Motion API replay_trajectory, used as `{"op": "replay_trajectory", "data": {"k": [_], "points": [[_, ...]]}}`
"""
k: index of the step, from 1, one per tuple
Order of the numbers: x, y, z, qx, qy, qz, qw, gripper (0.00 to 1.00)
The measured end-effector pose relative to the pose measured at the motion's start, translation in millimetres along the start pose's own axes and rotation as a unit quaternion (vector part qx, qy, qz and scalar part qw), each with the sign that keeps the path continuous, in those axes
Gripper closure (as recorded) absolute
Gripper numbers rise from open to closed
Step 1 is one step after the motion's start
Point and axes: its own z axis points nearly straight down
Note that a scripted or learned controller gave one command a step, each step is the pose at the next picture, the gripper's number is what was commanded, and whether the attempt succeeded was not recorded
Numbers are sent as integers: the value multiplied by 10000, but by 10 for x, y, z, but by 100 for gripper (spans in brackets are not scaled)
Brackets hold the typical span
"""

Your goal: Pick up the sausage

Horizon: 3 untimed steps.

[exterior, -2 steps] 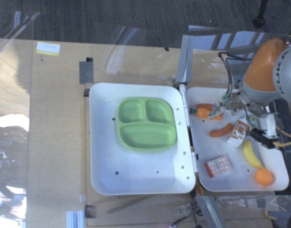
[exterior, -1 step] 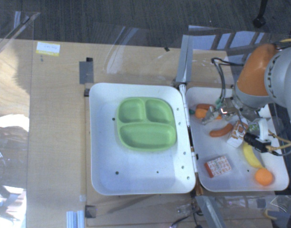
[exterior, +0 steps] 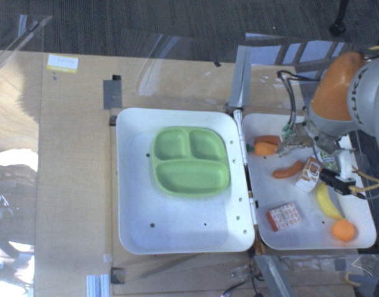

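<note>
Orange [exterior: 344, 229], banana [exterior: 327, 201], sausage [exterior: 289, 169] nr arm [exterior: 337, 98]

Sausage [exterior: 289, 169] in right bin [exterior: 261, 224], beside carton [exterior: 309, 174]

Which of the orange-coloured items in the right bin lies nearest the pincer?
The carrot-like piece at the bin's upper left, just left of the pincer; the sausage lies lower, the round orange farthest.

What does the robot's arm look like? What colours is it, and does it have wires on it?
The arm is chunky and rounded, like fat tubes joined together. Most of it is smooth light grey, with a big shiny orange band above the wrist. Thin black cables loop beside it and run down toward the gripper, which is a small, darker metal piece at the arm's tip.
</note>
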Motion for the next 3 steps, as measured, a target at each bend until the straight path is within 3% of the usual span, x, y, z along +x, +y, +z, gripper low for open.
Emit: {"op": "replay_trajectory", "data": {"k": [1, 2, 3], "points": [[-5, -4, 1, 6, -3, 2, 10000, 0], [160, -413, 117, 33, 10, -91, 10000, 0], [156, -375, -14, -18, -5, -99, 9999, 100]]}}
